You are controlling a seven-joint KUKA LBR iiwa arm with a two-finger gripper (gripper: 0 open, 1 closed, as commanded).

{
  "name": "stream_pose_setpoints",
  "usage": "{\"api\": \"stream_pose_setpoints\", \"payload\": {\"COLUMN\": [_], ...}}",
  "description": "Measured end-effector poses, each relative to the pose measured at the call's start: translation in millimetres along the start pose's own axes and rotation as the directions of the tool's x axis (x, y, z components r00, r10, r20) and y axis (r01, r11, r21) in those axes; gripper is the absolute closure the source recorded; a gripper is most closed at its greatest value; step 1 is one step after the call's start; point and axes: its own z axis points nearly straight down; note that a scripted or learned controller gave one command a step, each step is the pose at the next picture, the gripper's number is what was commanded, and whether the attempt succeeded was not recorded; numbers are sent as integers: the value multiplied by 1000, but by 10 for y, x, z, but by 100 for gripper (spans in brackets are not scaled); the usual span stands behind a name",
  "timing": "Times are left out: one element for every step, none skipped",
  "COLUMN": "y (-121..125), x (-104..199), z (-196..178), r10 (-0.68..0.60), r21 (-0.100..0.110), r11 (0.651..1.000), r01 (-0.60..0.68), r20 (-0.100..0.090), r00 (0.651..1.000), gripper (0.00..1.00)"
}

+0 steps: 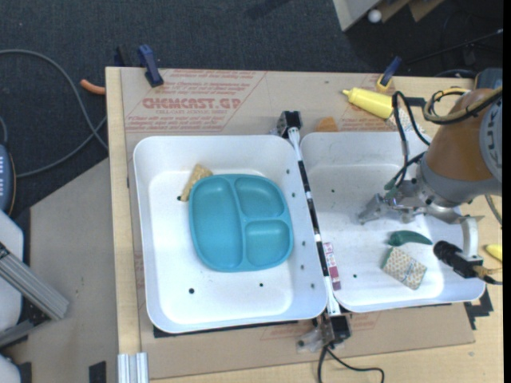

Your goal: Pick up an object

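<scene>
Hovering low in the right bin [335,154] — end effector [374,211], jaws apart, nothing between them

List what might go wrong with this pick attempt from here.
1. The gripper sits over bare floor of the right bin, apart from the green piece and patterned square, so it may close on nothing.
2. Those two lie close together; reaching one may push the other.

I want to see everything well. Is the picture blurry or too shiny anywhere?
In the camera view, the light is soft and even; the teal divided plastic plate looks fairly sharp, with hardly any glare. The white left bin is bright, its shadows faint. The grey metal claw looks a little fuzzy, and the dark floor at the top shows little detail.
</scene>
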Motion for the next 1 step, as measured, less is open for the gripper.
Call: {"api": "stream_pose_setpoints", "payload": {"y": [-788], "x": [-459], "z": [1], "r10": [2], "r21": [1], "r11": [1000], "r01": [-2], "r20": [1], "r00": [1000], "gripper": [0]}}
